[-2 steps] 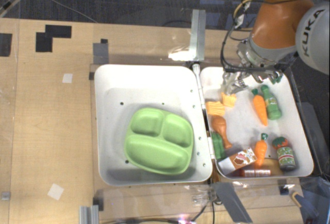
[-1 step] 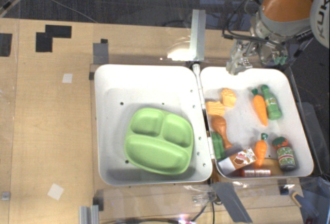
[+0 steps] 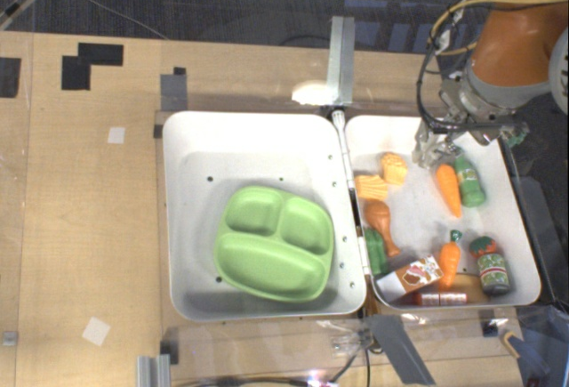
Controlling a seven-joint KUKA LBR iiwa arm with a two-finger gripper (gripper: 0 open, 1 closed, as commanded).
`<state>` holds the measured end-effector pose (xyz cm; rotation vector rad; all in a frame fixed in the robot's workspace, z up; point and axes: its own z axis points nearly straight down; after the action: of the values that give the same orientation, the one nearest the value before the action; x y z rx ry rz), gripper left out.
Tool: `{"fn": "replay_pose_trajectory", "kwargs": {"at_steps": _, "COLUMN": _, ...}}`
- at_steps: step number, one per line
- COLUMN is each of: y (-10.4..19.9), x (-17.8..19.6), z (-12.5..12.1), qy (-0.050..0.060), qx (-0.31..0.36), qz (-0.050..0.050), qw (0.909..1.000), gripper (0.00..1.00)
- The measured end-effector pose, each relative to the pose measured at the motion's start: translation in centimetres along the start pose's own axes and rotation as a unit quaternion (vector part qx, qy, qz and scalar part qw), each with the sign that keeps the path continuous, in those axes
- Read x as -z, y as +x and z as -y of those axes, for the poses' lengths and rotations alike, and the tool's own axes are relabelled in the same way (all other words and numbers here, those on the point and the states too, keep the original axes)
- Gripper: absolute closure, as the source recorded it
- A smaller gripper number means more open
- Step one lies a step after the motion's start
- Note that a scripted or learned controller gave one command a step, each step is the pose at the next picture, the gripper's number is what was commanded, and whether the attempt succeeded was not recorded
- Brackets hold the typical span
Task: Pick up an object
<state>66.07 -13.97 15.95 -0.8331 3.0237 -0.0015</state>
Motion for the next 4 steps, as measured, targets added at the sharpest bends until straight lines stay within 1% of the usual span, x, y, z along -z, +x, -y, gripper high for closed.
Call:
{"fn": "replay_pose_trajectory", "kwargs": {"at_steps": 1, "y": 0.9, "x": -2.9, "z": 0.7, "qy": 0.001, "qx": 0.162, "qz": 0.002, "qw": 0.9868, "gripper": 1.00}}
{"fn": "replay_pose_trajectory", "kwargs": {"at_steps": 2, "y": 6.4, "x": -0.4, "z": 1.4, "qy": 0.002, "qx": 0.359, "qz": 0.001, "qw": 0.9334, "gripper": 1.00}}
{"fn": "replay_pose_trajectory", "kwargs": {"at_steps": 3, "y": 4.8, "x": -6.7, "z": -7.9, "qy": 0.003, "qx": 0.116, "qz": 0.005, "qw": 0.9932, "gripper": 1.00}}
{"fn": "replay_pose_trajectory", "kwargs": {"at_steps": 4, "y": 4.5, "x": -5.3, "z": -3.6, "qy": 0.003, "qx": 0.286, "qz": 0.002, "qw": 0.9583, "gripper": 1.00}}
